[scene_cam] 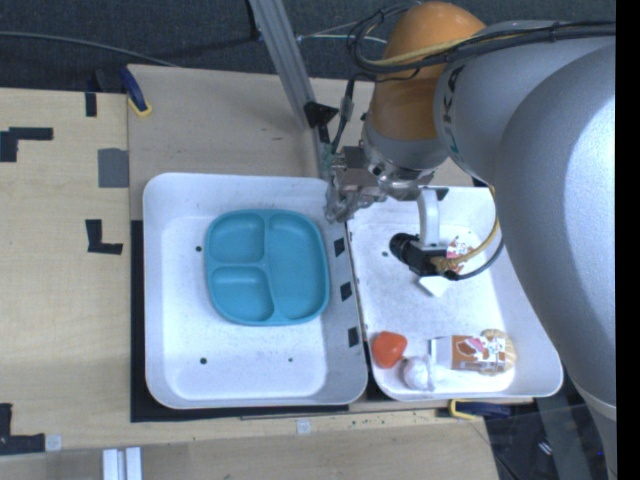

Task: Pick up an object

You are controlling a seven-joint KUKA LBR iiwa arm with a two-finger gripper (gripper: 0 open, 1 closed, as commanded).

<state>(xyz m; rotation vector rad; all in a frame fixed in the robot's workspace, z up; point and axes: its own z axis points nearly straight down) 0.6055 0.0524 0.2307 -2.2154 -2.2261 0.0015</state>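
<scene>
Pick not yet made: the gripper (342,200) hangs at the far end of the wall shared by the two bins

Whether the gripper is apart or together cannot be told, and nothing shows in its hold, so I judge the whole lift is yet to do. Closest to it, just left and toward the camera, a blue divided plate (267,268) lies in the left bin (156,298). Well apart from it, along the near edge of the right bin (385,288), sit an orange-red lump (389,347), a small white lump (416,373) just beside that, and an orange-and-white packet (482,351); any could be the object
</scene>
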